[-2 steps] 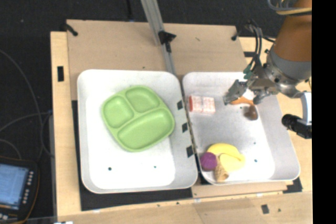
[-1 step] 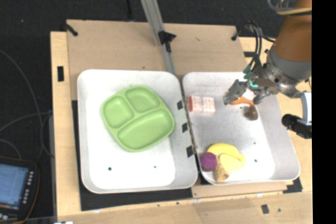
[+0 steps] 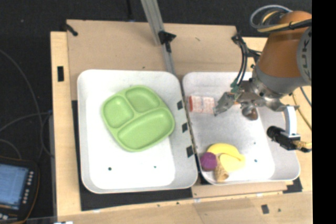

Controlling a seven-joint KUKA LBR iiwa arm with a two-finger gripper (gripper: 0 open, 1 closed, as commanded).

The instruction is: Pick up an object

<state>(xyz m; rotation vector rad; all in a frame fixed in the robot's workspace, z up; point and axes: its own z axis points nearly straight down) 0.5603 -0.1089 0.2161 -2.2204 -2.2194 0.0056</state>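
My gripper (image 3: 224, 103) hangs over the middle of the right bin (image 3: 262, 144), reaching in from the right. Just to its left a small pale packet with red print (image 3: 201, 104) lies flat near the bin's left wall. At the bin's near edge sit a purple ball (image 3: 208, 161), a yellow banana-like toy (image 3: 227, 153) and a tan cone-shaped piece (image 3: 221, 172), all bunched together. Nothing shows between the fingers.
The left bin (image 3: 94, 165) holds a green divided plate (image 3: 137, 117), tilted a little in its middle. A slanted metal pole (image 3: 152, 13) rises from behind the bins. The arm's black fittings (image 3: 281, 136) hang over the right bin's right side.
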